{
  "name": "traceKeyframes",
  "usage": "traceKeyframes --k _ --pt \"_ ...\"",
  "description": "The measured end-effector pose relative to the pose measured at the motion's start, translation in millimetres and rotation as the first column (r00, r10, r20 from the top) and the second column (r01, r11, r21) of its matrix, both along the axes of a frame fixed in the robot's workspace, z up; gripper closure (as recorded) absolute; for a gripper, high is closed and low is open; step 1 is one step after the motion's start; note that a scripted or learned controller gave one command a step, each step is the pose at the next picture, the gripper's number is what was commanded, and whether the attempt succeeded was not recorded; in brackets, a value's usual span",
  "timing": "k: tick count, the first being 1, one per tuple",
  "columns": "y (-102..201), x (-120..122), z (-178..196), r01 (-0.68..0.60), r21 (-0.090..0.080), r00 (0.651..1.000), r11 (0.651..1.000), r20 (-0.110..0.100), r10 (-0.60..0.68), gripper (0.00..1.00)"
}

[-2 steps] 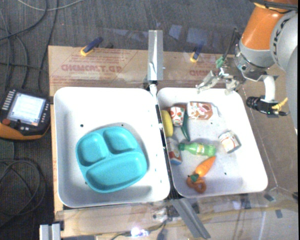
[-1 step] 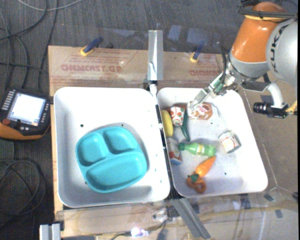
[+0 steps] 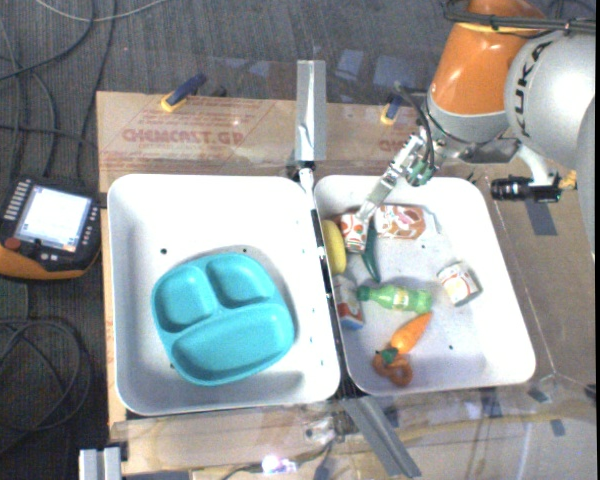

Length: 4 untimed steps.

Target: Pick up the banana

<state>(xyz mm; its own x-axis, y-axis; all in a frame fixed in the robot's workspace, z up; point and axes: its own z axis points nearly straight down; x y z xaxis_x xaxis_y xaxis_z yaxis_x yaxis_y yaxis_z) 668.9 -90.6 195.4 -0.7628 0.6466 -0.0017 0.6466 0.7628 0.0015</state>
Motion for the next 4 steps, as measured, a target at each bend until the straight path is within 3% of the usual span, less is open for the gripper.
traceKeyframes --k 1,2,3,4 --pt "-27.1 -52.2 -64.6 -0.299 0.000 0.954 0.954 -0.002 0.299 0.00" --pt "-109.3 -94.1 -105.2 -0.626 -0.011 0.779 0.779 0.006 0.626 0.00" --pt "-72.2 -118.5 -29.0 -0.613 0.000 0.790 0.790 0.003 0.613 0.00" --pt "-13.2 -135.0 -105.7 -0.498 -0.007 0.867 0.867 0.008 0.498 0.00"
